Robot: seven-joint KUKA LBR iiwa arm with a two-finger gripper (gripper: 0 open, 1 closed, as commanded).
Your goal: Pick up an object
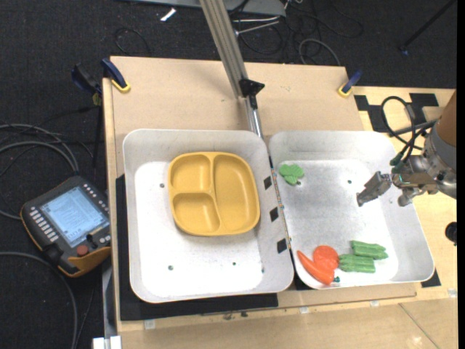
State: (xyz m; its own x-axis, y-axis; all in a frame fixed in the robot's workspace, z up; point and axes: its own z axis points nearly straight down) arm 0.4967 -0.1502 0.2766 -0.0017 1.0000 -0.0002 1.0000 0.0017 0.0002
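**Arm over the right bin, toy food on the bin floor**

Camera view. Dark carpet strewn with black cables surrounds a tan surface (pixel 182 93) that carries two shallow white bins side by side. Left bin (pixel 145 267): one yellow divided plate (pixel 214 193), three compartments, lying flat near the bin's middle. Right bin (pixel 334 187): a small green leafy piece (pixel 291 173) near the far left corner; along the near edge, an orange carrot-shaped piece (pixel 312 268) touching a red tomato-shaped piece (pixel 326 257), and just beside them two green pods (pixel 363 257), one above the other. The pincer (pixel 386 190) enters from the right, over the right side of the right bin, well apart from every piece; its two fingers stand spread and hold nothing. A teach pendant (pixel 69 224) with a lit screen lies on the floor, left of the surface.
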